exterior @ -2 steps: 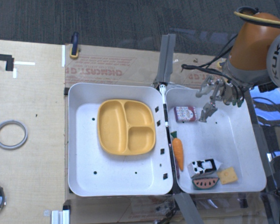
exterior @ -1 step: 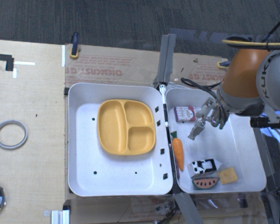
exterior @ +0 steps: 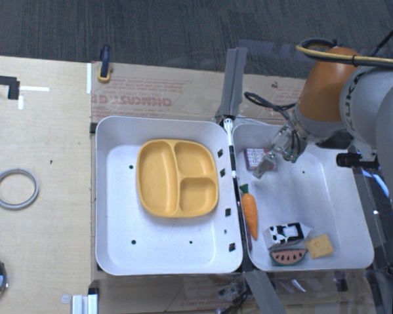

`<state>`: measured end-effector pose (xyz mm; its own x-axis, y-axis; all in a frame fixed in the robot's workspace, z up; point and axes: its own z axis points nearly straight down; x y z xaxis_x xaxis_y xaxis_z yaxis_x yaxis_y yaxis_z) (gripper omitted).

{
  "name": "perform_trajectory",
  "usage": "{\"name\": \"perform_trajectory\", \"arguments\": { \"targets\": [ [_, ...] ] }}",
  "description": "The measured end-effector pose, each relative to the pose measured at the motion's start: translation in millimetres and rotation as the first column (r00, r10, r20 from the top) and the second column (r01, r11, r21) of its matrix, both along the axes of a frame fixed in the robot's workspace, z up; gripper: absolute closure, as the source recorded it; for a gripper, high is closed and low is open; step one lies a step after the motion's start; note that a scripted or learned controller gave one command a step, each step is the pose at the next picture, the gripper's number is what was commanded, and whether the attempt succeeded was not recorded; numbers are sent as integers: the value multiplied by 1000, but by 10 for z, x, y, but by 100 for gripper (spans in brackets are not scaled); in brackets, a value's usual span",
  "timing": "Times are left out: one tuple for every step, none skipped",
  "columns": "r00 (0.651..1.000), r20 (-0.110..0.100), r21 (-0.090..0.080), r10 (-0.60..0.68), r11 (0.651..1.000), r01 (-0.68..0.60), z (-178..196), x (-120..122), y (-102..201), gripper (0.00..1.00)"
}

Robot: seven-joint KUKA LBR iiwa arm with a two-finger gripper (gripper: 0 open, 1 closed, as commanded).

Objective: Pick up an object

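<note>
Hand (exterior: pixel 269 165) beside pink box (exterior: pixel 253 157) — carrot (exterior: pixel 249 213), cow toy (exterior: pixel 285 234) nearby.

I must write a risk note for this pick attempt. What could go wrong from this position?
1. The gripper is low beside the small patterned block, near the right bin's left wall; it may push the block against the wall instead of grasping it.
2. The carrot lies along that wall, so a sweep there could knock it.

Yellow plate (exterior: pixel 177 178), orange carrot (exterior: pixel 249 215) — black-and-white cow toy (exterior: pixel 286 234)
</note>
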<state>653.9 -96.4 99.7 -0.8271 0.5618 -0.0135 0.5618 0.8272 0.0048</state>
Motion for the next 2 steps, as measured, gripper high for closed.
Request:
{"name": "perform_trajectory", "arguments": {
  "targets": [
    [973,4,5,-230,973,230,4,-7,-133,0],
    [999,-10,2,-42,999,42,930,-154,115,0]
  ]
}}
